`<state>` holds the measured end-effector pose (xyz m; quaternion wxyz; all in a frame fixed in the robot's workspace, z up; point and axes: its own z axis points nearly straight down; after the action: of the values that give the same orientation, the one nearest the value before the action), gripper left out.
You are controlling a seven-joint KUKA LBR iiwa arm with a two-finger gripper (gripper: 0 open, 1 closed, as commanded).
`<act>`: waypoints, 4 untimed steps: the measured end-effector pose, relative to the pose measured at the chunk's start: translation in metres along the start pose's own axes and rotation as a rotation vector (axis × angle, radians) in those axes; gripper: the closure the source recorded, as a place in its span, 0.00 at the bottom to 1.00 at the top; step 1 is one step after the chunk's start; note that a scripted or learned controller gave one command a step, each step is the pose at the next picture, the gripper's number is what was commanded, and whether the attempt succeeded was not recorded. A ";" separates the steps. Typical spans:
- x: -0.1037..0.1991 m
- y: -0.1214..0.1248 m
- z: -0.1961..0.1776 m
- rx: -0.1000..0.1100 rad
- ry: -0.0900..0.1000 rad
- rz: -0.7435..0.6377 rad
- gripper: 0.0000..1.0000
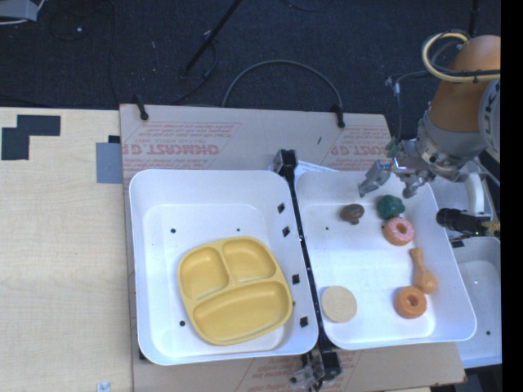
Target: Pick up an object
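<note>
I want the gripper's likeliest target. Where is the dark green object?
The dark green object lies in the right bin, near its far edge, between the brown lump and pink donut.

From my station the light reads bright and even, falling from above; both white bins [147, 219] run close to washed out, with little tonal detail on their floors; the yellow divided tray [235, 291], far to the left of the gripper [394, 180], carries soft sheen and shallow shadow in its compartments; small objects just below the gripper cast short, faint shadows; the floor behind is dim, near black; focus is mildly soft throughout, edges slightly smeared.
</note>
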<state>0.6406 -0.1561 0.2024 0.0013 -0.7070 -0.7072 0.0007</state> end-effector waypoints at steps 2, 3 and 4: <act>-0.001 -0.011 0.099 0.004 0.000 0.000 0.00; 0.001 -0.010 0.114 -0.002 0.000 0.000 0.00; 0.000 -0.010 0.104 -0.001 -0.001 0.000 1.00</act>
<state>0.6301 -0.1559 0.0987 0.0008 -0.7071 -0.7071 0.0006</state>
